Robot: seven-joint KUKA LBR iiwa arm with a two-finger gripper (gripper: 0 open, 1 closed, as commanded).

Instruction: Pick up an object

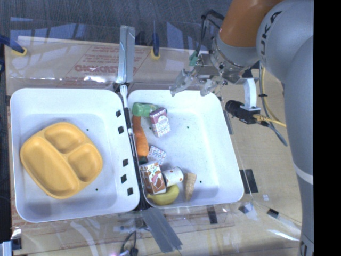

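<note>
The objects for picking are lying in the right bin [226,143], all crowded along its left wall and near corner. Counting them from the far end: one green piece [143,109] touching one small juice carton [160,122], one orange carrot [140,137] stretching along the wall, one small patterned packet [156,153], one larger printed carton [153,177], one white cylinder [173,176], one yellow banana [165,196] curving against the near rim, and one ice-cream cone [189,185] just beside the cylinder. That is making eight items in a tight column, several touching each other. The carrot is pressing close to the divider side, leaving little room there; the right and far parts of this bin's floor are lying bare, giving wide room for approaching from that side.

The gripper [193,87] is hovering at the far rim of the right bin, apart from every item, with its two fingers spread wide and nothing between them. The grey arm with its orange band [246,9] is reaching in behind it from the right.

The left bin [32,103] is holding one yellow divided tray [60,159], with three compartments, sitting toward its left side with bare floor around it.
</note>
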